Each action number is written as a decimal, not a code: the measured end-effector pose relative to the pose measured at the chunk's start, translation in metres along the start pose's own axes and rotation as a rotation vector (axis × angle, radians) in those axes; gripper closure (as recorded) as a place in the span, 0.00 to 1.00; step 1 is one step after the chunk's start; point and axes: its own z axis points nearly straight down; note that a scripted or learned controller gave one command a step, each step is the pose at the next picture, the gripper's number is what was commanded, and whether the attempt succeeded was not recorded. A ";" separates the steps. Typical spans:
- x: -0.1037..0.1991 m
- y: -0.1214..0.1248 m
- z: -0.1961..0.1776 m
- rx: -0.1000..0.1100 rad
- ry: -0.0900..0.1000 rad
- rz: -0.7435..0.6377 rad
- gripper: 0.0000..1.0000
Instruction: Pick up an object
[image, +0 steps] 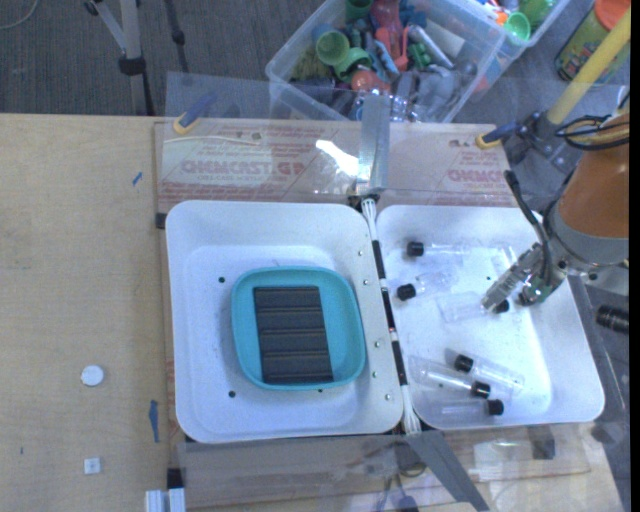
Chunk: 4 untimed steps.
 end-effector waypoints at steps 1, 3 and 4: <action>0.006 0.085 -0.051 0.000 0.001 0.056 1.00; -0.018 0.131 -0.046 0.000 0.000 0.027 1.00; -0.019 0.132 -0.058 -0.006 -0.007 0.026 1.00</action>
